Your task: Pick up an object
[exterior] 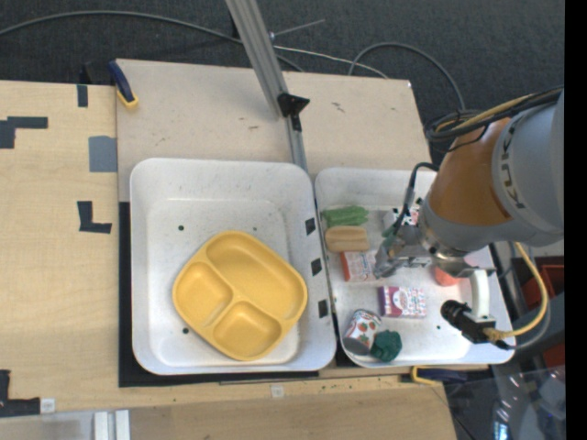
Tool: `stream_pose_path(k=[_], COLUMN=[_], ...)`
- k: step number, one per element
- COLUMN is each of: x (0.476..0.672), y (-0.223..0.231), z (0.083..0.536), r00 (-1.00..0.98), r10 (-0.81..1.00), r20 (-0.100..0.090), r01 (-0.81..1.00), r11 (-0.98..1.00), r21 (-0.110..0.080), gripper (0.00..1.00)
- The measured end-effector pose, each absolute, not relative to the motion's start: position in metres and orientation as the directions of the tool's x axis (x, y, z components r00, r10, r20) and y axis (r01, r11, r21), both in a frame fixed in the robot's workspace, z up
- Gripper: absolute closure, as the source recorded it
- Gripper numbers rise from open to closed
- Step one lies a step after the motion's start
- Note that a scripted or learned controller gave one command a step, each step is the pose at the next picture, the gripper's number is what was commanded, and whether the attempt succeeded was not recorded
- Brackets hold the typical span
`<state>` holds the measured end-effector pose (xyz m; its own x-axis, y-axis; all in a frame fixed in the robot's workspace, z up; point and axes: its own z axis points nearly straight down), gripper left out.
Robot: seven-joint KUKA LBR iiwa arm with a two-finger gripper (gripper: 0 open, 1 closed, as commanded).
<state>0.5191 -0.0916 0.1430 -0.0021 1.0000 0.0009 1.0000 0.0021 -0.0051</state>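
Red-and-white packet (358, 266), flat near the right bin's (367, 180) left wall, just below a tan bun (347, 238) and green piece (345, 215). Probably light, thin, slick; best pinched across its short edges. Gripper (390, 262) low at its right edge, opening impossible to judge.

There are two white bins on the desk (202, 108): the left bin (147, 246) and the right bin (367, 183). The left bin holds one thing, a yellow divided plate (240, 293) with three compartments. The right bin holds about seven small things (some are partly hidden): one green item (346, 215) at 11 o'clock, one tan bun-like item (347, 237), one red-and-white packet (356, 266), one purple-and-white box (403, 301), one orange-red item (446, 276) at 3 o'clock, one white-and-red item (360, 327) and one dark green item (386, 345) at 7 o'clock.
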Motion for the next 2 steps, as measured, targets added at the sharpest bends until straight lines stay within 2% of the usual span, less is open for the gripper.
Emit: stream_pose_path(k=[1, 2], x=[0.5282, 0.5284], y=[-0.0952, -0.0950], z=[0.1906, 0.2004], r00=[-0.001, -0.001], r10=[1.000, 1.000], r20=[-0.001, 0.000], r01=[1.000, 1.000], r11=[0.001, 0.001], r21=[0.003, 0.000], gripper=[1.00, 1.00])
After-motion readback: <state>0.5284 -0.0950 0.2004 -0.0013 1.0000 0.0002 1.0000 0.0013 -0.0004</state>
